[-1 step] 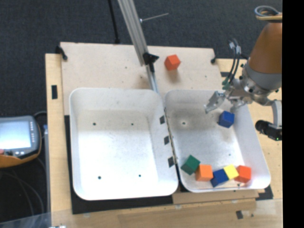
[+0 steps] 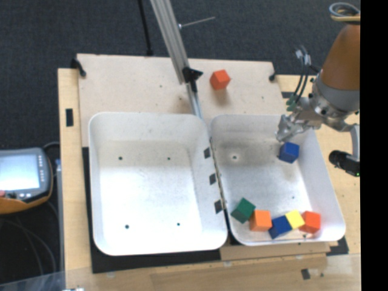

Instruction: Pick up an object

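Nearest, along the front wall of the right bin, five cubes lie in a close row: a green cube, an orange cube touching it, a dark blue cube, a yellow cube and a red-orange cube at the right end. The left bin stands just beside the right bin, their inner walls meeting along the middle. Further back in the right bin, near its right wall, a blue cube sits tilted, one corner down. The gripper is directly above it, fingertips at the cube's upper edge. Whether the fingers are apart or closed on the cube cannot be told; the cube is not clearly seen between them. The arm's grey wrist and orange band rise to the right of the bin. Beyond both bins, on the bare board, a lone orange cube rests, well apart from the gripper. A slanted metal rail crosses the board to the bins' junction.
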### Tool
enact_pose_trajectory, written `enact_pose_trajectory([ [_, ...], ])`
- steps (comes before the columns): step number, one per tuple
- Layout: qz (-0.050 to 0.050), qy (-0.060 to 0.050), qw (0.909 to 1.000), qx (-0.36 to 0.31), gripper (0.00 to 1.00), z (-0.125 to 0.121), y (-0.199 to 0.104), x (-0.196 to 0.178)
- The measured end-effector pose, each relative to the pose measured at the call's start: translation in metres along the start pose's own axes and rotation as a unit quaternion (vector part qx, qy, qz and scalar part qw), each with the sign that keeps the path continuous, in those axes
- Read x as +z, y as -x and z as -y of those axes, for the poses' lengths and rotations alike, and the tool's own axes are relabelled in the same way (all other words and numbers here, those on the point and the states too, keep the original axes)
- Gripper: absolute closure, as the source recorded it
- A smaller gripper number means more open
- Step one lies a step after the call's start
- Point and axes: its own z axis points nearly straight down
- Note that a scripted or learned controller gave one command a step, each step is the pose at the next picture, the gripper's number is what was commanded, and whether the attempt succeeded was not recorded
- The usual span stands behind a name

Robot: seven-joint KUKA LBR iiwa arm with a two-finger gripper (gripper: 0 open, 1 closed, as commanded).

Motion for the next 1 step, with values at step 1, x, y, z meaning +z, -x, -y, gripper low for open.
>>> enact_pose_trajectory([
  [1, 0.0, 0.0, 1.0, 0.0, 0.0, 0.0001, 0.0, 0.0006],
])
